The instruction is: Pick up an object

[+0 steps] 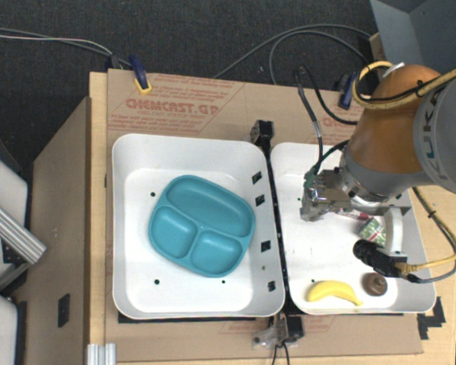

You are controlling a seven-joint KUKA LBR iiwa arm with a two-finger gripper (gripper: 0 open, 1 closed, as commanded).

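Reaching in from the right, with the arm (414, 127) bending over the right bin (300, 254) and the orange band sitting above the wrist. Hanging low over the upper middle of that bin, the gripper (316, 208) pointing down toward the white floor. Impossible to tell from this angle how the gripper is set. Nothing seen between its tips. Lying at the bin's near edge, well apart from the gripper: a banana (333, 293). Sitting just right of the banana, a small brown round thing (374, 283). Resting near the wrist, a green and white packet (373, 230). Lying in the left bin (127, 279), a blue divided plate (201, 225).
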